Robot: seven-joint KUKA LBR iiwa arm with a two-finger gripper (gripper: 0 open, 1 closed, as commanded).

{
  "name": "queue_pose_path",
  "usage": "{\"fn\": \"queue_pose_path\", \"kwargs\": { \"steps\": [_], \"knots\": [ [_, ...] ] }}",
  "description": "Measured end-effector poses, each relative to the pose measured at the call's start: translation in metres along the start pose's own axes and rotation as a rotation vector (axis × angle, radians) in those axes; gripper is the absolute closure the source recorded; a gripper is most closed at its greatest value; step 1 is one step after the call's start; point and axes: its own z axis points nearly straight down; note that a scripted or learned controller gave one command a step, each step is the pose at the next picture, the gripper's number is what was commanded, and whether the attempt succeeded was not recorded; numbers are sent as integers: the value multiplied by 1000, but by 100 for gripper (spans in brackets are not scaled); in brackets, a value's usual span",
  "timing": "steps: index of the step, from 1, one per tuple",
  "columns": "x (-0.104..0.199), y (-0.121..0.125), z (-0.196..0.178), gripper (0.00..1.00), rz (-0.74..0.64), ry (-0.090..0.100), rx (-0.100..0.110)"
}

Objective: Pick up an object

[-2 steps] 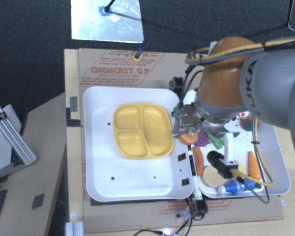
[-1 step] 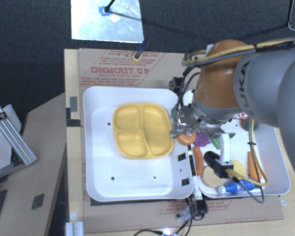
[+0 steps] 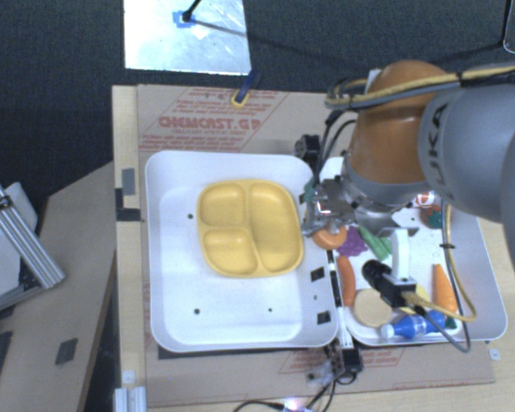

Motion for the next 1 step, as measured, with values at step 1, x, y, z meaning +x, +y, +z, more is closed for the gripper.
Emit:
{"fn": "queue_pose_path", "kwargs": {
  "steps": [1],
  "knots": [
    [5,3,18,100,1,-1,4]
  ]
}}
